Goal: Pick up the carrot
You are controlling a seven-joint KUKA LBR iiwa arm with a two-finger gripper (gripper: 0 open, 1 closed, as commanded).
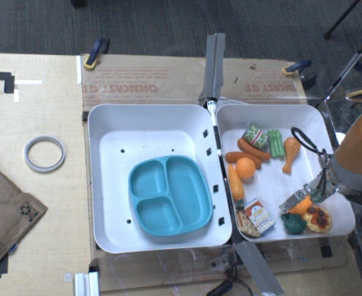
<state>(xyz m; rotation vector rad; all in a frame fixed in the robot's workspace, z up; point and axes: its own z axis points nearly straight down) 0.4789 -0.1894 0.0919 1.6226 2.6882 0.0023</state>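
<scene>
The carrot [301, 206] appears as a short orange piece with a dark green leafy end [293, 224], low in the front right part of the right bin [329, 128]. My gripper [294, 201] reaches in from the right and sits right on the carrot's upper left end, touching or just above it. The arm's metal tip hides part of the orange body. Whether the carrot is held is unclear from this view.
A long orange-yellow toy [235, 184] lies along the right bin's left wall. Nearby are an orange [245, 167], two sausages [253, 148], green vegetables [275, 142], a drumstick [290, 153], a small carton [258, 216] and a pizza-like piece [319, 219]. The left bin [106, 165] holds a blue divided plate [168, 193].
</scene>
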